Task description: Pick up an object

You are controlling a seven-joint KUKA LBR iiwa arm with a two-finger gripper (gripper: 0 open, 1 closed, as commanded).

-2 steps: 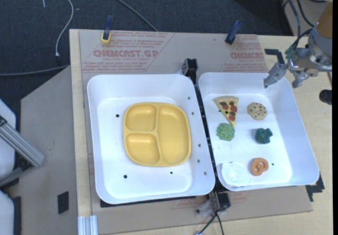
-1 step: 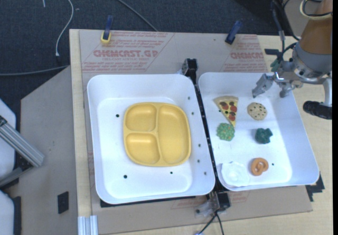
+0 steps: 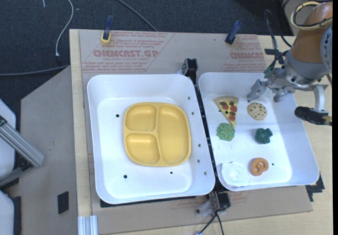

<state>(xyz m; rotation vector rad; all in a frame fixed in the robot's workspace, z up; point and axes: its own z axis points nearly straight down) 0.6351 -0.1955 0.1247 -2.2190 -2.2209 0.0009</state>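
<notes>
We see the gripper at the upper part of the right bin, hanging from the grey arm that comes in from the upper right of the frame. Its two fingers stand spread apart with nothing between them, so nothing is held.

Just below the gripper in the frame lies a round cookie, and to the left of that a pizza slice. Lower down we find a light green broccoli piece and a darker green one, well apart from each other. Near the bottom edge of the bin sit a pretzel and a white round item, close together.

The left bin holds a yellow divided plate in its middle.

We judge the task to be at the approach step: no pick has been made. The cookie and the pizza slice are the nearest candidates. The next move, as we read it, calls for centring the open fingers over one item, descending to the bin floor, and closing. Both are flat things, so the fingers would need to reach very low to catch an edge, and a miss looks quite possible.
</notes>
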